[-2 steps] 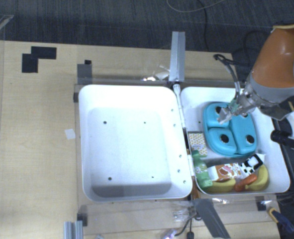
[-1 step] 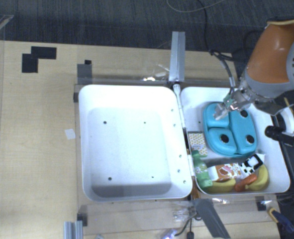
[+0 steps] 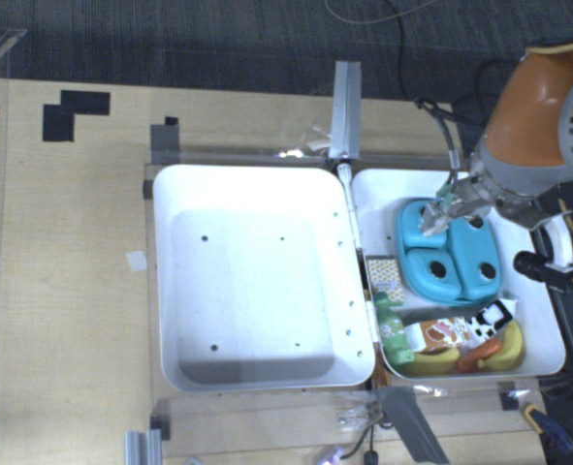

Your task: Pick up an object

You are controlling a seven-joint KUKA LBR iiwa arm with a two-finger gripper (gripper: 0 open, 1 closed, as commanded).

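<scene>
A turquoise plastic object with two dark holes lies in the right bin. My gripper is low over its upper edge, reaching in from the right under the orange band of the arm. Below the turquoise object lie a yellow banana-like toy, a small green item, a patterned card and a black-and-white piece. Nothing visibly sits between my fingers.
The left bin is a wide white tray beside the right one. A grey metal post stands behind the divider between the bins. Black markers sit on the wooden bench at far left.
</scene>
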